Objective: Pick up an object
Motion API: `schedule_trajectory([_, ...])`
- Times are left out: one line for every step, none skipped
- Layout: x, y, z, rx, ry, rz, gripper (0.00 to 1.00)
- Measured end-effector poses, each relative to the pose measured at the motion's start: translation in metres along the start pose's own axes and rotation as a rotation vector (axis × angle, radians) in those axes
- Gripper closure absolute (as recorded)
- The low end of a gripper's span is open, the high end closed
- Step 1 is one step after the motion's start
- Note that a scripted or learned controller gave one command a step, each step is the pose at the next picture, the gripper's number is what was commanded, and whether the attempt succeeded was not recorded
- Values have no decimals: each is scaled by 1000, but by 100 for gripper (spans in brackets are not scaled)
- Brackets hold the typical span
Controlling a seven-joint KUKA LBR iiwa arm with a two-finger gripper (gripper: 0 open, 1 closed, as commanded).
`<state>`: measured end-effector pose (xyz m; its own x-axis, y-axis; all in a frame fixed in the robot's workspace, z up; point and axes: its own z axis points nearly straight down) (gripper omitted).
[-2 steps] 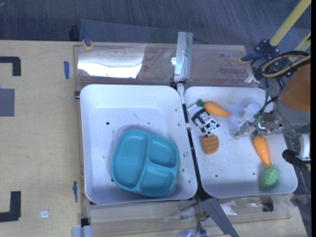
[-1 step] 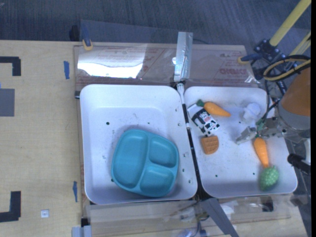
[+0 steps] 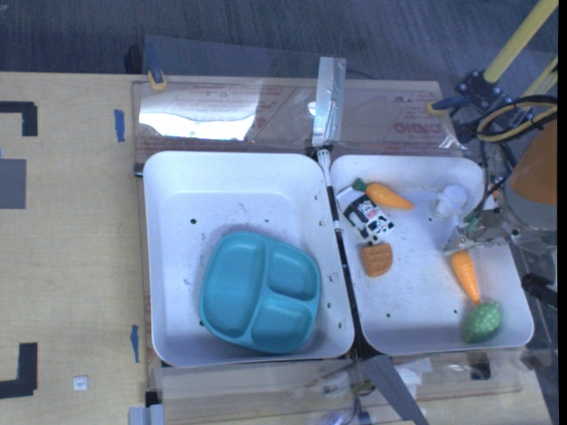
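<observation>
The right bin (image 3: 416, 312) holds several small items. An orange carrot (image 3: 388, 196) lies at its back beside a black-and-white carton (image 3: 368, 217), with a brown waffle-like piece (image 3: 378, 259) just in front of them. A second carrot (image 3: 466, 275) lies near the right wall, and a green knobbly toy (image 3: 483, 320) sits in front of it. A pale translucent object (image 3: 451, 199) rests at the back right. My gripper (image 3: 469, 234) reaches in over the right wall and hovers at the upper end of the second carrot, with nothing visibly held.
The left bin (image 3: 177, 193) contains a teal divided plate (image 3: 261, 290). A metal divider post (image 3: 329, 104) and a clear panel stand behind the bins. Cables and a yellow bar crowd the upper right by the arm (image 3: 536, 180).
</observation>
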<state>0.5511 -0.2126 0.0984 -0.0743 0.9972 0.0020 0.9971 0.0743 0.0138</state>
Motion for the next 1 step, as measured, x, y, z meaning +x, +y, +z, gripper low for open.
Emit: schedule_trajectory([43, 66, -99, 6, -3, 188, 100])
